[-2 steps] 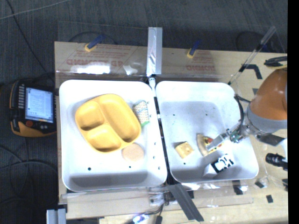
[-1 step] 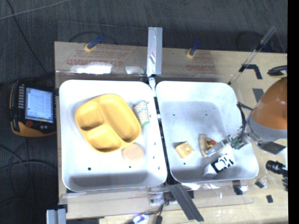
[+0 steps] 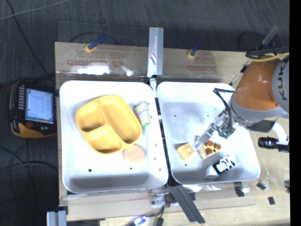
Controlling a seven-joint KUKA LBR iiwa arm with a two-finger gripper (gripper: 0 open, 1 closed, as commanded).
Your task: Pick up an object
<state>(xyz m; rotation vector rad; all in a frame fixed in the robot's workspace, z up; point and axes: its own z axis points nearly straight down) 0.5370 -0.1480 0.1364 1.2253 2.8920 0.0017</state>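
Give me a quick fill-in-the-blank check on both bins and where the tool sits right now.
1. The yellow divided tray lies in the ____ bin.
2. The tool hangs over the ____ bin.
3. The round tan disc lies next to the tray's ____ corner in this view.
4. The black-and-white object lies nearer the right bin's ____ edge in this view.

Missing words: left; right; lower right; bottom

End effector (image 3: 203, 140) fingers blurred
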